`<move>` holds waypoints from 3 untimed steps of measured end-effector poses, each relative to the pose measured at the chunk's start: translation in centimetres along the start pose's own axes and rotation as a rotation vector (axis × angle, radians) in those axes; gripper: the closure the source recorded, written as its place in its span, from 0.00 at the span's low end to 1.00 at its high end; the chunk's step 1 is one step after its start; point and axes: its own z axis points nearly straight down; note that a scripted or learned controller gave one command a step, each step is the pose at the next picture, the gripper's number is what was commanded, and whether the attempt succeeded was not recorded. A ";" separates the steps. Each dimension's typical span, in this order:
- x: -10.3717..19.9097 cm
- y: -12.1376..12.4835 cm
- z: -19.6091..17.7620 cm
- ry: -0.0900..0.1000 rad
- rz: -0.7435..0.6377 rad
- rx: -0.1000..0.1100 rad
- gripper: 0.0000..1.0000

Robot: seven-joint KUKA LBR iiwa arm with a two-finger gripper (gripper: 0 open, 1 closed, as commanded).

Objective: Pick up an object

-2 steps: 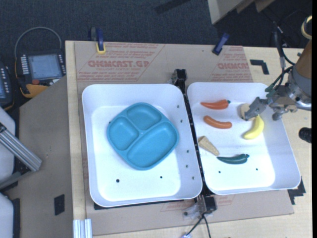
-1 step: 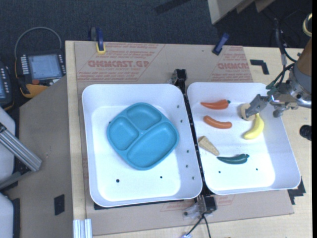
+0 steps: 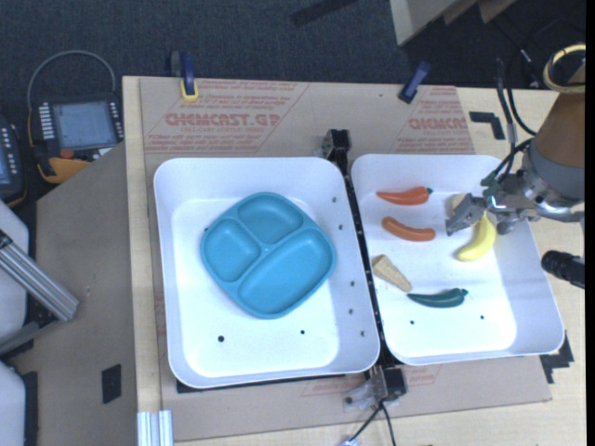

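The right bin (image 3: 521, 337) holds a red chili pepper (image 3: 403, 195), an orange sausage (image 3: 408, 230), a yellow banana (image 3: 476, 242), a tan wedge (image 3: 391, 273) and a dark green pepper (image 3: 437, 296). My gripper (image 3: 483, 216) reaches in from the right and hangs over the banana's upper end. Its fingers (image 3: 461, 215) are spread apart, open, one to the left of the banana's tip and one to the right. Nothing is held between them.
The left bin (image 3: 181, 189) carries a blue divided plate (image 3: 268, 253). A black divider with clamps runs between the two bins (image 3: 358, 249). The arm's orange band (image 3: 565, 128) stands over the right bin's far right corner.
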 end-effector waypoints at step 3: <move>0.3 0.1 9.6 -0.003 0.001 -0.008 1.00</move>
